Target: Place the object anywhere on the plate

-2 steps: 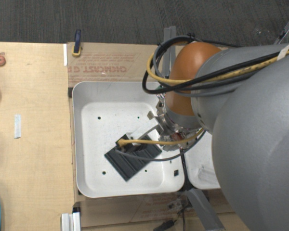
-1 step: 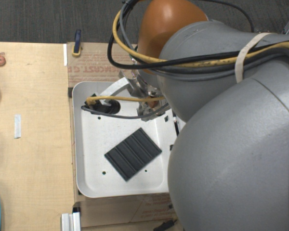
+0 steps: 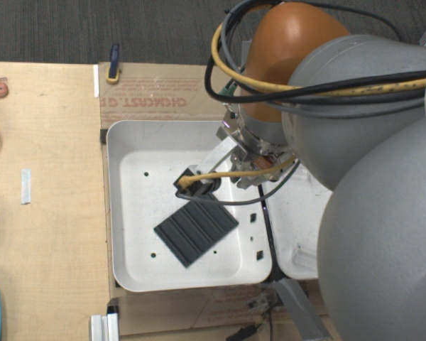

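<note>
We see the gripper [image 3: 250, 163] hanging over the 2 o'clock part of a shallow white plastic bin [image 3: 121, 212], but whether it is open or closed we cannot tell, and nothing shows in its grasp. At about 7 o'clock from it, near but apart, a dark grey ribbed rectangular slab [image 3: 196, 231] lies flat and askew on the bin floor, a little toward 5 o'clock of centre. At the bin's 12 o'clock edge a brown cardboard sheet with red print [image 3: 156, 92] lies on the pale wooden bench [image 3: 46, 190].
</note>
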Available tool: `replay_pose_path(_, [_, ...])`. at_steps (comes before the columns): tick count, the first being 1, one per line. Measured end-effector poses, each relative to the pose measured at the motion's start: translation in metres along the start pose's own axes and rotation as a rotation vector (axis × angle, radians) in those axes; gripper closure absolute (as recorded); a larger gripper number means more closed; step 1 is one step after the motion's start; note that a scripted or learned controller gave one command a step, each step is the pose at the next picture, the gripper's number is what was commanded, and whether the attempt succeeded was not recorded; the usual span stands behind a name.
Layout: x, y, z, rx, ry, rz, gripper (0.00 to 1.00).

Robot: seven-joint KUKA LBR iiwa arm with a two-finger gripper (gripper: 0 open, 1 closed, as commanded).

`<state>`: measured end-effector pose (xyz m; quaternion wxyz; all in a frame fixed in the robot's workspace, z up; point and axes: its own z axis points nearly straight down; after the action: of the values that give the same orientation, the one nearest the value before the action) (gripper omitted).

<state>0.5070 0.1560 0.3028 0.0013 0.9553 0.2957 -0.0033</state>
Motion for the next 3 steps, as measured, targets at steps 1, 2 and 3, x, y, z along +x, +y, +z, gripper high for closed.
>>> replay_pose_path(1, [0.0, 0.0, 0.0, 0.0, 0.0, 0.0, 0.0])
replay_pose_path(2, [0.073, 0.009, -0.022, -0.001, 0.001, -0.457, 0.0])
replay_pose_path(3, [0.073, 0.011, -0.028, 0.0, -0.007, -0.457, 1.0])
